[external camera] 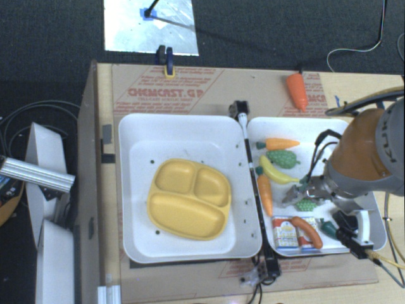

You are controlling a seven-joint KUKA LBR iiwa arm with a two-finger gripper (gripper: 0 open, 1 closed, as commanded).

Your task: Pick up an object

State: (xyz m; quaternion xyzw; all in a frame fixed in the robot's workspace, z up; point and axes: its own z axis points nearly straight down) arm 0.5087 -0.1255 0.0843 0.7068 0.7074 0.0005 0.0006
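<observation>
Right white bin (pixel 377 238): gripper (pixel 302 194) over small green toy (pixel 307 204), finger state seemingly hidden, untellable.

Glossy yellow plastic tray (pixel 188 198) sits in smooth white plastic bin (pixel 136 170).

The arm (pixel 373 157) is a thick, rounded grey cylinder with a broad orange band (pixel 357 151) wrapped around it above the wrist. Black cables (pixel 319 147) loop along its left side toward the gripper (pixel 302 194), a cluster of dull metal and dark parts. A white block with a black piece (pixel 354 228) juts from the wrist, perhaps a connector housing.
</observation>
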